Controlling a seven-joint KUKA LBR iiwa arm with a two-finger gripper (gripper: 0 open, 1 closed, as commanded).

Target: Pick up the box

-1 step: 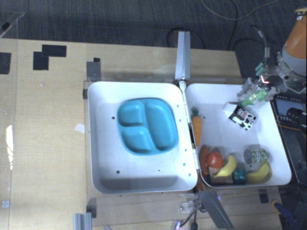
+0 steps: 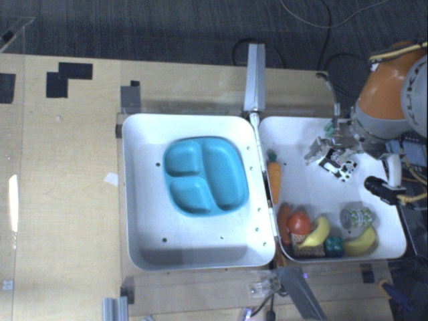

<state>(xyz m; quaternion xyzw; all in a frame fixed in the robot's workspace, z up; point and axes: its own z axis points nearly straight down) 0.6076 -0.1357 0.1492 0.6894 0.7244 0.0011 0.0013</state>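
Gripper (image 2: 334, 154) hovering at 12 o'clock of right bin (image 2: 401, 249), nothing visibly clamped; finger state impossible to tell. No box identifiable; small teal block (image 2: 334, 247) at 6 o'clock among bananas (image 2: 319, 233), possibly it. Pickup not yet done.

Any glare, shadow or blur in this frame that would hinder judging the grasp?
Camera view: light is even; soft shadow along the left bin's near wall; a bright glare streak on the bench at far left. The hand is small and slightly soft, so its finger state is unreadable. The items in the right bin look crowded and soft.
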